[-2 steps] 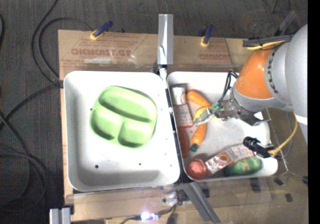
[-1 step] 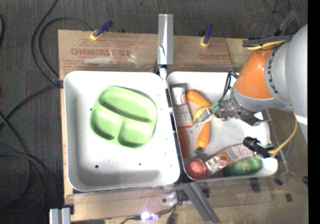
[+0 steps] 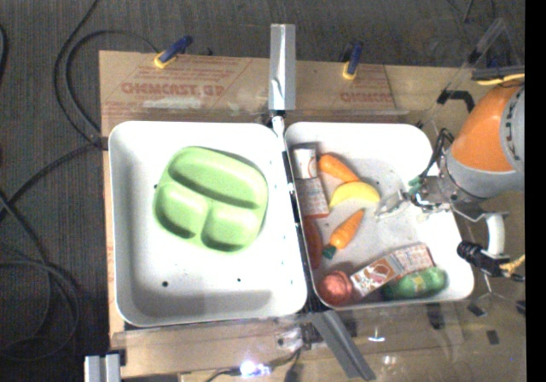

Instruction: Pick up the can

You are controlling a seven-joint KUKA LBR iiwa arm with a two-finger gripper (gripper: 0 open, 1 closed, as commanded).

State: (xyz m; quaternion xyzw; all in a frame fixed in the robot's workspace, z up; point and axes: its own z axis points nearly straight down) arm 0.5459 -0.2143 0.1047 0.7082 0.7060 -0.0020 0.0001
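Care is needed, for the can (image 3: 309, 188) lies along the left wall of the right bin (image 3: 401, 137), so the gripper (image 3: 394, 201), its state impossible to tell, should descend wide across it.

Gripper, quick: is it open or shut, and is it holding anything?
Gripper: cannot be told whether open or closed; it hangs over the right bin, and nothing can be seen held in it.

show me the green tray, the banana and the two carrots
green tray (image 3: 211, 199), camera view, middle of its top
banana (image 3: 353, 193), camera view, middle of its yellow body
upper carrot (image 3: 339, 168), camera view, orange body
lower carrot (image 3: 346, 229), camera view, orange body
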